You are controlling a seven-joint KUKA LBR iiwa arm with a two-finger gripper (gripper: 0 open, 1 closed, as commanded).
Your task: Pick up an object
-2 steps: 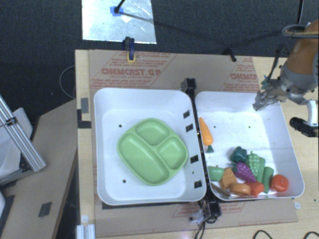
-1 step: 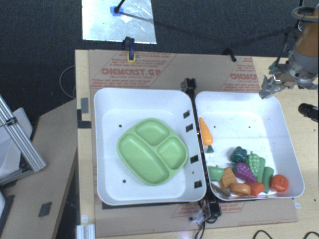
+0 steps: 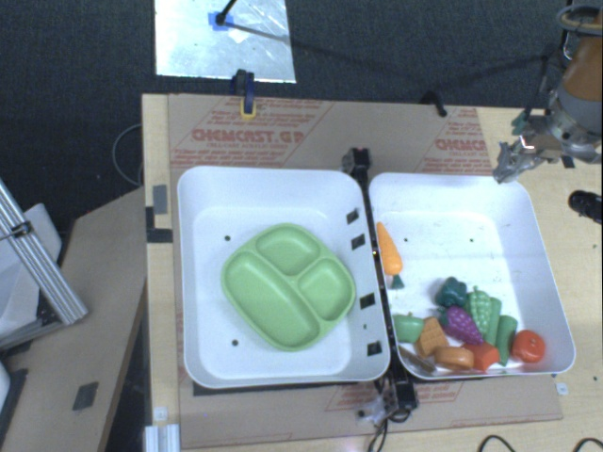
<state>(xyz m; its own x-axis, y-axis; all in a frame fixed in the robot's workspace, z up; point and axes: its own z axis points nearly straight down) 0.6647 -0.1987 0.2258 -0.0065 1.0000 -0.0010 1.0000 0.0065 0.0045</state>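
My claw (image 3: 515,161) hangs above the right bin's (image 3: 551,276) far corner; I cannot tell its state. Nothing is picked: the toy food (image 3: 468,326) lies heaped in that bin's near corner.

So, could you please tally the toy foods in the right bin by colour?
Orange or red: 5, including the orange plastic carrot and the red plastic tomato
Green: 4, including the green plastic corn cob
Purple: 1, the purple plastic grape bunch
Total: about 10; the pile overlaps
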